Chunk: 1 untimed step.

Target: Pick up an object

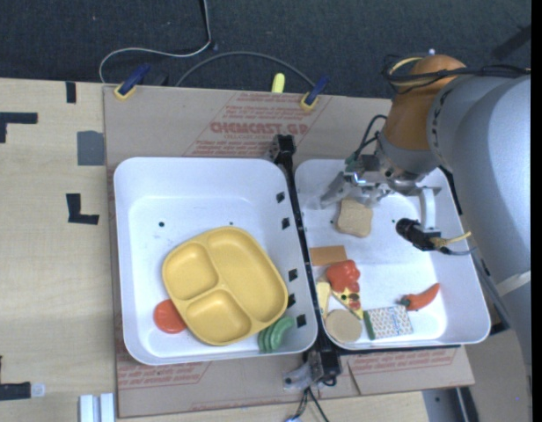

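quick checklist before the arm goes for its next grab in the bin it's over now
1. Gripper over the bin on the view's right: ok.
2. Target close by, tan bread piece just beneath the gripper in the view: ok.
3. Bread piece apart from the brown block: ok.
4. Bread piece already gripped: cannot tell.
5. Gripper height above the bin floor: cannot tell.

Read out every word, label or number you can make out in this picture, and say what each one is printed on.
"CHEMCAST GP": large red print on the brown cardboard sheet, behind the bins; the last letters are soft.
Smaller red lines above that print: too blurred to read.
Red print along the sheet's front edge: too small and blurred to read.
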Each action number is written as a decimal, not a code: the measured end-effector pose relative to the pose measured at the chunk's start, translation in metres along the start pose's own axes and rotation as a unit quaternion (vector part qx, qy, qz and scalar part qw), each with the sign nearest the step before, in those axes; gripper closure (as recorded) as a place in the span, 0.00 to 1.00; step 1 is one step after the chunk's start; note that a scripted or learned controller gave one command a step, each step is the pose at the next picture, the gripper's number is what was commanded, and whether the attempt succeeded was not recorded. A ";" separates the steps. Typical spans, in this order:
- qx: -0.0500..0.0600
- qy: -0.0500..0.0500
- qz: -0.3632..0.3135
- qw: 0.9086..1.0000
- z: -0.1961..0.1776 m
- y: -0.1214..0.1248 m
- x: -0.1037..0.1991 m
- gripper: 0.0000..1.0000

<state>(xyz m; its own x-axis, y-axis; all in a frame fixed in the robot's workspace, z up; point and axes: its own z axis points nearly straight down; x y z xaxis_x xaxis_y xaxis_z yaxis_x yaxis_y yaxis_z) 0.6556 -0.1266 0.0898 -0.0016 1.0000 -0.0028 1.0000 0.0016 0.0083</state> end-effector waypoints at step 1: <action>0.002 0.001 0.000 1.000 0.004 0.014 0.005 0.00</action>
<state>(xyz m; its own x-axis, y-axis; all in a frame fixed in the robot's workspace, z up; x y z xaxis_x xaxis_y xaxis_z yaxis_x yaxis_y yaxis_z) 0.6695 -0.1218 0.0855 -0.0017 1.0000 -0.0007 1.0000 0.0017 0.0034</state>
